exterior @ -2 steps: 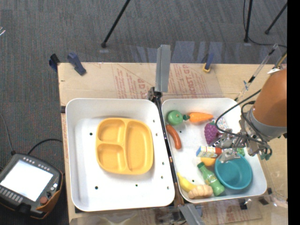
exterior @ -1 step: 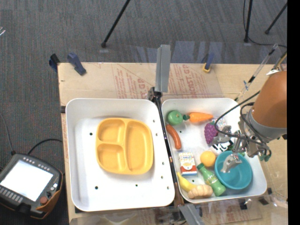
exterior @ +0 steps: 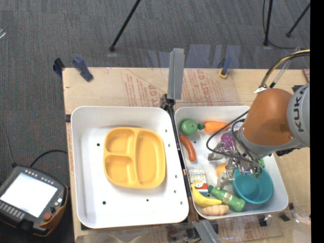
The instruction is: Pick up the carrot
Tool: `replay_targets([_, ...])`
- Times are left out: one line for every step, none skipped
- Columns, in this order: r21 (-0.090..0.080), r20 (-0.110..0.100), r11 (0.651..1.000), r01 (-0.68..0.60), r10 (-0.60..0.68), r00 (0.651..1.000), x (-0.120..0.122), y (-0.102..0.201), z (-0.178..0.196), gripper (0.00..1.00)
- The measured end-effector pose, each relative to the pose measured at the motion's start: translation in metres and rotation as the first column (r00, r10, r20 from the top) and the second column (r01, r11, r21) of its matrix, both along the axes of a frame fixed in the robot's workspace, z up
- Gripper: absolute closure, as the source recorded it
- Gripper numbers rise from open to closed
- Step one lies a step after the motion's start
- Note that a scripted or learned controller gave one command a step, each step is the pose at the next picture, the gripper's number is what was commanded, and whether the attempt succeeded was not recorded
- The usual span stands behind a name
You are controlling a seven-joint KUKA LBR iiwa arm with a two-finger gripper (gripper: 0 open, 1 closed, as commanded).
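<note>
Carrot (exterior: 216,126) at right bin's (exterior: 281,186) far edge, apart from jaws (exterior: 241,167), jaw state unclear

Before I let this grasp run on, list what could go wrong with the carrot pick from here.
1. The gripper sits over the teal bowl, well away from the carrot at the bin's far edge; closing here would likely miss it.
2. The carrot lies right beside the green apple and near the sausage, so a descent could nudge or grab those instead.
3. The carrot lies close to the bin wall, leaving little finger room.
</note>
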State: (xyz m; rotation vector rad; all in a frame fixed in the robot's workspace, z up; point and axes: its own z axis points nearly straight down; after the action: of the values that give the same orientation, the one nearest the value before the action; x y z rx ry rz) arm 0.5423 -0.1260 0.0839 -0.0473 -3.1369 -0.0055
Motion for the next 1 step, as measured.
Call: replay_targets([-0.001, 0.005, 1.0, -0.004, 0.004, 1.0, 0.0021, 0.0009, 0.0127, 1.0])
